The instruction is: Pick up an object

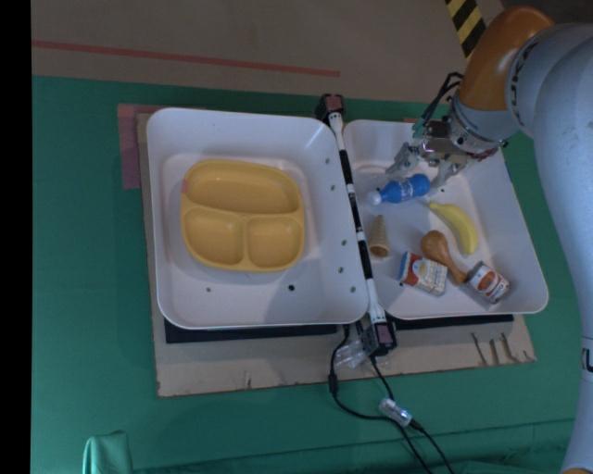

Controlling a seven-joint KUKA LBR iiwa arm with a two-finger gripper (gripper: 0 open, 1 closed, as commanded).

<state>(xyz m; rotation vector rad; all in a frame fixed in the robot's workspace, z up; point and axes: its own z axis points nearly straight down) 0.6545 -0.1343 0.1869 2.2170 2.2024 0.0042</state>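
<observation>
The two-finger gripper (424, 169) hangs with spread fingers over the blue plastic bottle with a white cap (401, 191), lying in the right white bin (524, 268). It seems the approach step; next it must descend and close.

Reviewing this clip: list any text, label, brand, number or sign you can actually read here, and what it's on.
No text is legible.
Blue bottle: white label band, too blurred to read.
Small carton: printed orange and white face, print too small to read.
Can: red and white label, unreadable.
Yellow-and-black hazard stripes on the floor: a warning marking, no words.
</observation>
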